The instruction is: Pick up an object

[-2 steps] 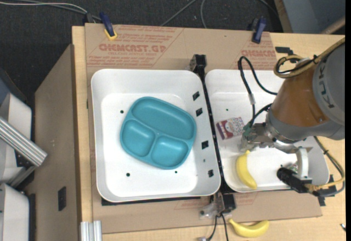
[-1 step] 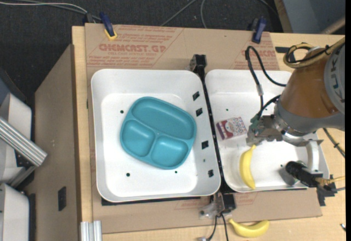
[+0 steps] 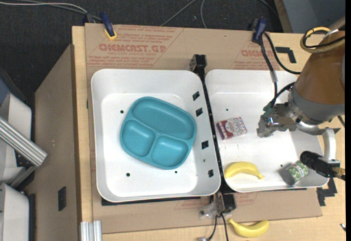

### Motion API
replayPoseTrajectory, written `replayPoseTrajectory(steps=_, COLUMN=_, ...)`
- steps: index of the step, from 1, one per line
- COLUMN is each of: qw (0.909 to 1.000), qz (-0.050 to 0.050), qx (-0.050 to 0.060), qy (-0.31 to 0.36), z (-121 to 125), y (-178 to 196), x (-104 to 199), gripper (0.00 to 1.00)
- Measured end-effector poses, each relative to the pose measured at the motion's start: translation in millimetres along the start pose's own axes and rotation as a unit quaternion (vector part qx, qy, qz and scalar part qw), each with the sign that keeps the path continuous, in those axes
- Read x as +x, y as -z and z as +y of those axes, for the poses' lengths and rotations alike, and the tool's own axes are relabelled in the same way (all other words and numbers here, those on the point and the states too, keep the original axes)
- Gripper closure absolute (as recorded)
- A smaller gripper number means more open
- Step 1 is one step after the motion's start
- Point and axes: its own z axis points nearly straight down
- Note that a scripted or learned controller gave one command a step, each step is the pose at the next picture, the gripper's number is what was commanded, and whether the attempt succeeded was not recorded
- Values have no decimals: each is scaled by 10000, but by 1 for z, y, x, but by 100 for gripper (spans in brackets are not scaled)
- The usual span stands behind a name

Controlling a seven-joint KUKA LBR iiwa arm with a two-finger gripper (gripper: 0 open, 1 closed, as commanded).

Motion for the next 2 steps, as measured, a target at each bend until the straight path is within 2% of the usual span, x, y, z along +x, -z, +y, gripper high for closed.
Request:
replayPoseTrajectory(steps=1, qw=10000, qz=2, qx=0, qy=6, z=2, y=49, x=0, gripper=100)
replayPoseTrajectory(steps=2, qw=10000, qz=16, qx=16, qy=35, z=22, y=55, x=57, gripper=100)
